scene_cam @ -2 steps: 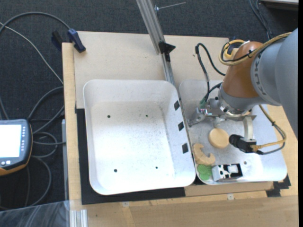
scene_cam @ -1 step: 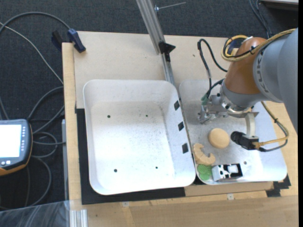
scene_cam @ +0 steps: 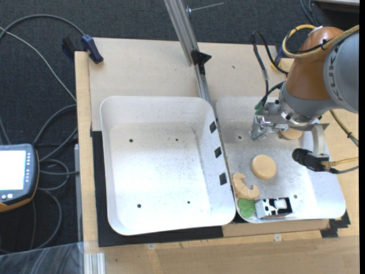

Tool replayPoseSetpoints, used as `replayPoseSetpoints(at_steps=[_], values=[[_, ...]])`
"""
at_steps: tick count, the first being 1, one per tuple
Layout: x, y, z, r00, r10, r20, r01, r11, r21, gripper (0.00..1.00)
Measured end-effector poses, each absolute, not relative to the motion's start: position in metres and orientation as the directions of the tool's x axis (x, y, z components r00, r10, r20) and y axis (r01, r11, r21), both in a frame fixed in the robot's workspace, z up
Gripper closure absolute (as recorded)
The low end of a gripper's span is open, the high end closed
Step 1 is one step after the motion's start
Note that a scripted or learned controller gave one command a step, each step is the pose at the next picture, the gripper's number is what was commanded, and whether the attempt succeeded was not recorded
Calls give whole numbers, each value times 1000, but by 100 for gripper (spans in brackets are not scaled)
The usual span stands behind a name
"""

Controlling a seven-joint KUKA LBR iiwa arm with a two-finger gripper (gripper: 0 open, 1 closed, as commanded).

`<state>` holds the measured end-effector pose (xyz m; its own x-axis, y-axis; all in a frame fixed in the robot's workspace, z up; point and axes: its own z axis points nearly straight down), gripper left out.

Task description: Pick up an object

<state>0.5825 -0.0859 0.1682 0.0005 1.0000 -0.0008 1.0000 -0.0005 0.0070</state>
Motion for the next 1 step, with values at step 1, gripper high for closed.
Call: replayPoseSetpoints(at_steps=[1], values=[[590, -86, 232, -2, 1000, -1, 1000, 2, 9, 100]])
